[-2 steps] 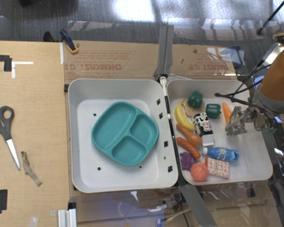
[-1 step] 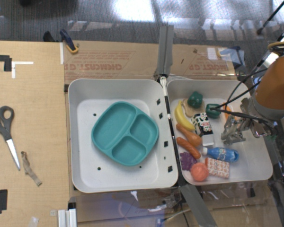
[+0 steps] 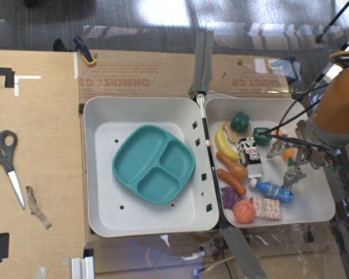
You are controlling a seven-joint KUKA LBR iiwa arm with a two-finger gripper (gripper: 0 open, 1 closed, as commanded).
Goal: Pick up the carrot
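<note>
The carrot [image 3: 231, 167] is a long orange piece lying aslant in the left half of the right bin [image 3: 320, 205], just below the banana [image 3: 223, 143]. A second, redder long piece [image 3: 233, 183] lies beside it. My gripper [image 3: 284, 163] hangs over the right half of that bin, well to the right of the carrot and apart from it. Its two metal fingers [image 3: 274, 150] stand spread, so it is open. A small orange item [image 3: 287, 153] shows in the gap, partly hidden; I cannot tell whether it touches the fingers.
The right bin also holds a green pepper [image 3: 240, 121], a cow-patterned bottle [image 3: 250, 153], a blue bottle [image 3: 275, 191], purple grapes [image 3: 229, 197], a peach [image 3: 244, 212] and a small carton [image 3: 266, 208]. A teal divided plate [image 3: 154, 164] lies in the left bin. Scissors [image 3: 7, 156] lie on the bench.
</note>
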